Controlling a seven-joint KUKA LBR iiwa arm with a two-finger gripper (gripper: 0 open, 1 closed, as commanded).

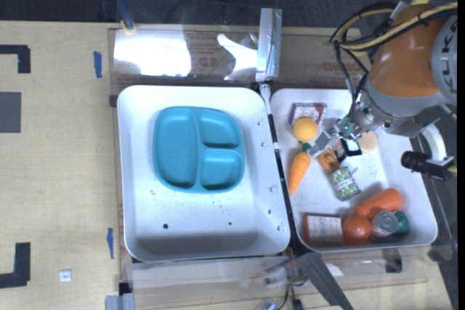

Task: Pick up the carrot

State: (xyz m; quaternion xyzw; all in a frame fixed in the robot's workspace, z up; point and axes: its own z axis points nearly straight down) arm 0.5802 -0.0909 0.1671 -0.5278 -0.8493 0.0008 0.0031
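The carrot (298, 169) is orange with a small green top and lies slanted at the left side of the right bin (414, 156), close to the wall between the bins. My gripper (337, 143) hangs over the middle of the right bin, a short way up and to the right of the carrot, and nothing of the carrot is in it. A small orange-brown piece (328, 159) lies just under the gripper's tip. The grey and orange wrist (403, 69) hides the bin's far right corner.
A yellow round fruit (306, 129) and a red-and-white packet (307, 112) sit above the carrot. A small jar (346, 184) lies to its right. Bottles and a can (363, 223) crowd the bin's front. The left bin (138, 214) holds a blue divided tray (197, 149).
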